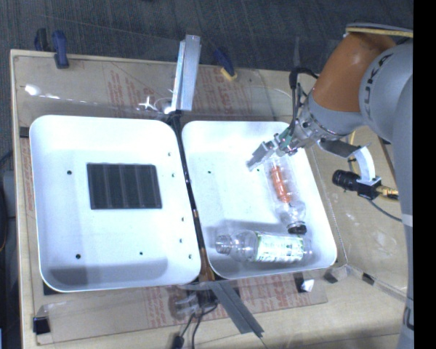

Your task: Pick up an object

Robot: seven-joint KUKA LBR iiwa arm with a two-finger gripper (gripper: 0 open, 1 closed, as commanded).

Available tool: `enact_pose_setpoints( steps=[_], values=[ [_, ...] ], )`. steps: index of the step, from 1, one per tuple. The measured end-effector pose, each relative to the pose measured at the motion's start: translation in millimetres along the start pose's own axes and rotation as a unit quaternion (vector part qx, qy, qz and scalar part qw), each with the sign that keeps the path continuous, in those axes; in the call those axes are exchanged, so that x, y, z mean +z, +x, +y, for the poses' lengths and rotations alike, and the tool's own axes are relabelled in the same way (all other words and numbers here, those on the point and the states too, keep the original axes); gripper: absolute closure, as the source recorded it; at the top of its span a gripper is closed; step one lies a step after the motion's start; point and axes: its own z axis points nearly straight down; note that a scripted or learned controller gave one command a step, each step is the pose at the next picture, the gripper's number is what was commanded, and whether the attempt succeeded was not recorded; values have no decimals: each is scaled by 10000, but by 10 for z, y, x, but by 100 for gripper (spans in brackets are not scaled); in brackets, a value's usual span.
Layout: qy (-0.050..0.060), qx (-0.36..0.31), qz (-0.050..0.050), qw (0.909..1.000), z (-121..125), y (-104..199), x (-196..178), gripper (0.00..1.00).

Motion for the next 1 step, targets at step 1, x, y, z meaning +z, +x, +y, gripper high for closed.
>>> enact_pose_setpoints(
  steps=[1],
  values=[
    [17, -272, 19, 9996, -141, 48, -65, 0]
  ],
)
